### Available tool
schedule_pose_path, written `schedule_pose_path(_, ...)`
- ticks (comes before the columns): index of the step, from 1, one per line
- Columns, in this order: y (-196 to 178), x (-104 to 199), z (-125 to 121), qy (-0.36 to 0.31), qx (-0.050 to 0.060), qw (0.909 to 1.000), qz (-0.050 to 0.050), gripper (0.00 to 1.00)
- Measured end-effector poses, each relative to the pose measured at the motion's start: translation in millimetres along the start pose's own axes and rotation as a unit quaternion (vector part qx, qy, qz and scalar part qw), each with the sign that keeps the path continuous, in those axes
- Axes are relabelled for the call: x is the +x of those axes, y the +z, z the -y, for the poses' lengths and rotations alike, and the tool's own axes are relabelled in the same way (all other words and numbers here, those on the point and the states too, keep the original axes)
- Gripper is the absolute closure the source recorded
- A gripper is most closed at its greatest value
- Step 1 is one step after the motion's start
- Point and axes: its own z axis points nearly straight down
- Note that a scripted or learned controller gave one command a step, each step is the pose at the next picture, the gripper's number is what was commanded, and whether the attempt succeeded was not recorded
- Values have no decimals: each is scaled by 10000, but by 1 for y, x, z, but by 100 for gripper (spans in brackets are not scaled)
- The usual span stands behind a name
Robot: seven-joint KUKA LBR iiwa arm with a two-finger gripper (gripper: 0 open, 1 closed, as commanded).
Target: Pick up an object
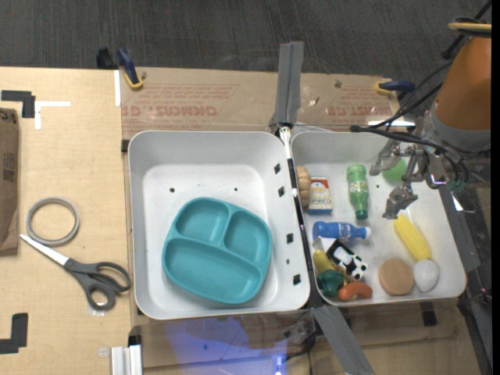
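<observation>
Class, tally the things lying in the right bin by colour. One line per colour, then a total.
Green: 1, bottle
Blue: 1, bottle
Yellow: 1, corn cob
White: 1, egg
Tan: 1, round bun
Red and white: 1, small carton
Black and white: 1, cow toy
Mixed small toys at the front corner: too jumbled to count
Total: 7 counted

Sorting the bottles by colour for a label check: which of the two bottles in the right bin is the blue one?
The blue bottle lies crosswise near the bin's middle, cap toward the corn. The green bottle lies above it, pointing down the bin.
</observation>
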Motion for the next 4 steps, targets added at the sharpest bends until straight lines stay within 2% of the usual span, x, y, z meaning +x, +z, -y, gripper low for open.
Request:
schedule_pose_path(1,110,-40,-23,1,2,10000,9,0)
schedule_pose_path(2,109,26,-42,-23,8,10000,19,0)
schedule_pose_path(3,110,-38,-23,574,1,9984,13,0)
schedule_pose_path(4,109,23,-46,942,0,9956,24,0)
